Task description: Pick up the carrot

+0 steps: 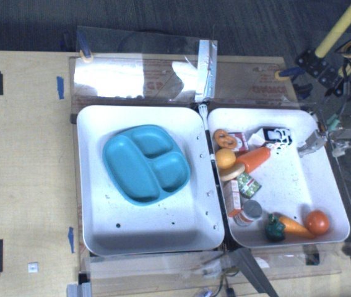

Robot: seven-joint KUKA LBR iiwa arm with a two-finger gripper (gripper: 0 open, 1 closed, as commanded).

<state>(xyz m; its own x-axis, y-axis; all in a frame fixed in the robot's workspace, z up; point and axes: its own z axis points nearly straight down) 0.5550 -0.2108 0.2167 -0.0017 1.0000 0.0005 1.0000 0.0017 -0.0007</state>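
The carrot (294, 227) is orange with a green leafy top and lies flat near the front of the right bin (324, 184). Its green end points left, and its tip nearly touches a red tomato (317, 222). My gripper (312, 142) hangs at the bin's far right rim, well behind the carrot and apart from it. Nothing shows in its grasp.
The right bin also holds a pretzel (225, 139), an orange ball (225, 159), an orange-red tapered piece (254, 158), a green packet (247, 185), a small bottle (247, 212) and a black-and-white toy (277, 136). A blue divided plate (146, 163) lies in the left bin (95, 221).
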